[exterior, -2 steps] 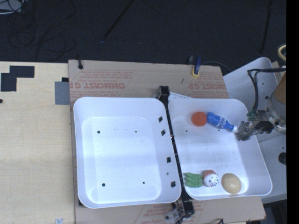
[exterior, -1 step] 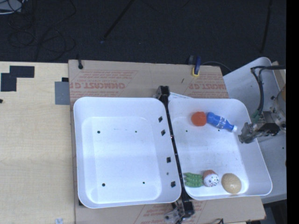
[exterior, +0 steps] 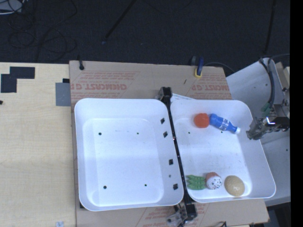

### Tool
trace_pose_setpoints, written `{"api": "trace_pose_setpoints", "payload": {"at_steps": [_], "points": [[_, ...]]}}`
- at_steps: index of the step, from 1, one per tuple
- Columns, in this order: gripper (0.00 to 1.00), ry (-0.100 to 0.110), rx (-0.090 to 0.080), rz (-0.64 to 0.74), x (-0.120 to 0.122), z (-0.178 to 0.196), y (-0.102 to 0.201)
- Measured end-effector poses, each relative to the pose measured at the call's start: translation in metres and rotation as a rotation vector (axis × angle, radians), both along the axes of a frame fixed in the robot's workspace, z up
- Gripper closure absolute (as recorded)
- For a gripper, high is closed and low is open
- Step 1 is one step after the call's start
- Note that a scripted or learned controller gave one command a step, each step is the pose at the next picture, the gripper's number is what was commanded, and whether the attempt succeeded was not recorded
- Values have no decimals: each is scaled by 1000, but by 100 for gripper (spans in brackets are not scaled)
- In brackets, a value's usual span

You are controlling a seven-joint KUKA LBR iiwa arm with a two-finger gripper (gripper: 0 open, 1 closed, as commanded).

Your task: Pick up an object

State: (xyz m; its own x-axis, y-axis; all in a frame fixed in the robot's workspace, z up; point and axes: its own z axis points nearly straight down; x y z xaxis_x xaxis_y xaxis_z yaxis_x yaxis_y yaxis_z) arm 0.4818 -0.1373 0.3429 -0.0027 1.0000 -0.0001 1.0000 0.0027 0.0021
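An orange ball (exterior: 201, 120) lies in the right bin (exterior: 258, 174), toward its far side, touching the base of a blue bottle (exterior: 223, 123) whose white cap points at the bin's right wall. Along the near wall sit a green toy (exterior: 194, 181), a spotted white ball (exterior: 213, 181) and a tan egg (exterior: 234, 185), close together. The jaws (exterior: 254, 132) hover at the bin's right rim, just beyond the bottle cap; their state I cannot tell. The left bin (exterior: 80, 126) adjoins on the worktop (exterior: 33, 145).

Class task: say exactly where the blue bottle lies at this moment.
The blue bottle lies on its side in the right bin, toward its far edge, right beside the orange ball.
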Motion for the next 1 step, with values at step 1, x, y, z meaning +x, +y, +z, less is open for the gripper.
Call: {"api": "trace_pose_setpoints", "payload": {"at_steps": [1], "points": [[100, 1, 0, 0, -6, 36, 20]]}}
